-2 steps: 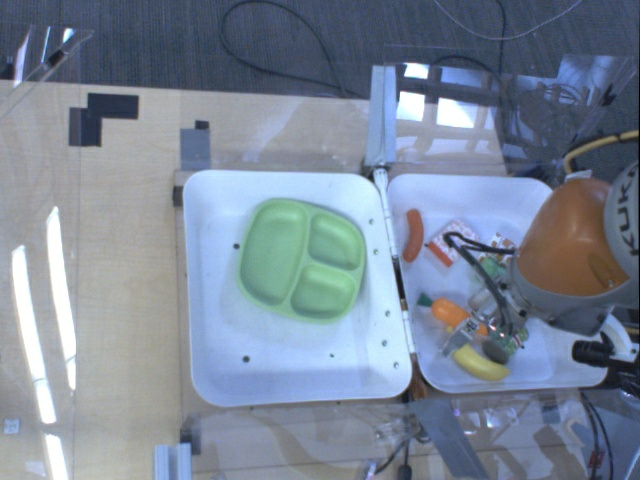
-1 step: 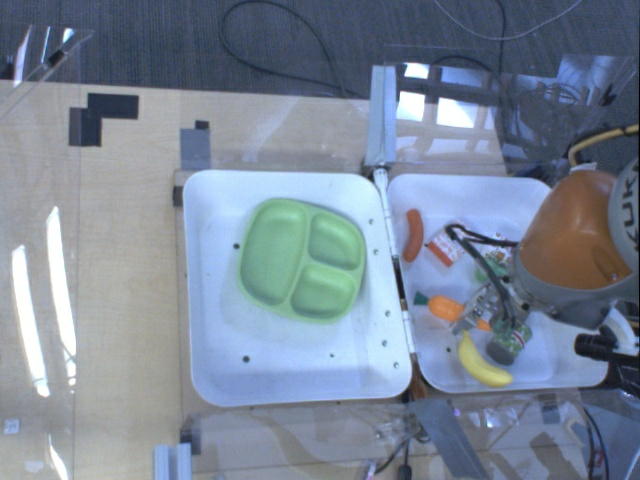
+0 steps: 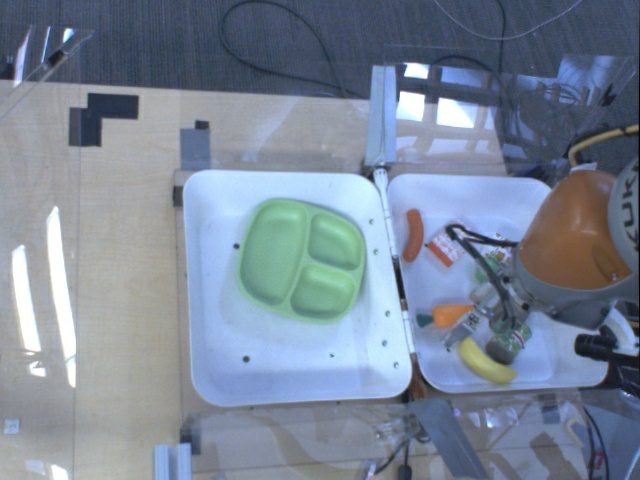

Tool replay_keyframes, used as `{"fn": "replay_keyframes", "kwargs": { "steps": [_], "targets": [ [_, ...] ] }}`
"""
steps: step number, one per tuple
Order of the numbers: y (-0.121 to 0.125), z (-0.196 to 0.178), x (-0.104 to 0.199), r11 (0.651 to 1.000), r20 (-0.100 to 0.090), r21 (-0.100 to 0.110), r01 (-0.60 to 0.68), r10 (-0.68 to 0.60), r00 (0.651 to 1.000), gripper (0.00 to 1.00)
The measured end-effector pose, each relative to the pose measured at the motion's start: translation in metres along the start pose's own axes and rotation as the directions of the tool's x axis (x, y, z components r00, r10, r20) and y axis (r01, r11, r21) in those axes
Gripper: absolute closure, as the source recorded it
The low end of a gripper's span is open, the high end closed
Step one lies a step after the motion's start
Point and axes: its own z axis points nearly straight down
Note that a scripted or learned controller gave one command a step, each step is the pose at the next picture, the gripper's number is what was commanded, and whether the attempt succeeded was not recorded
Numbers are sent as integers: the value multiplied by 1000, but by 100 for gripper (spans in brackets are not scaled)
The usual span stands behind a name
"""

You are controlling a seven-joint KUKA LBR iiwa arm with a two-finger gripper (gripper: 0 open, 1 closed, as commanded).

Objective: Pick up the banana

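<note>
Yellow and lowest in view, the banana lies at the right bin's front edge, right of the green divided plate. Just above it hangs the gripper, whose state I cannot tell. This looks like the approach step; next it must settle squarely onto the banana.

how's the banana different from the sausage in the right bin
The banana is yellow with a dark tip; the sausage is orange-red. The banana lies near the front edge of the right bin, slanting across it, while the sausage lies near the bin's left wall, almost lengthwise along it. The banana sits right by the gripper; the sausage lies well apart from it. Both are slightly curved, elongated and lie flat on the bin floor.
</note>
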Motion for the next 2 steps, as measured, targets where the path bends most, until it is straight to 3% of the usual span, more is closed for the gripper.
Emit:
{"fn": "replay_keyframes", "kwargs": {
  "steps": [1, 2],
  "targets": [
    [-22, 13, -13, 952, -9, 10, -306, 306, 952, 0],
    [-1, 12, 2, 998, -2, 5, 62, -62, 998, 0]
  ]
}}
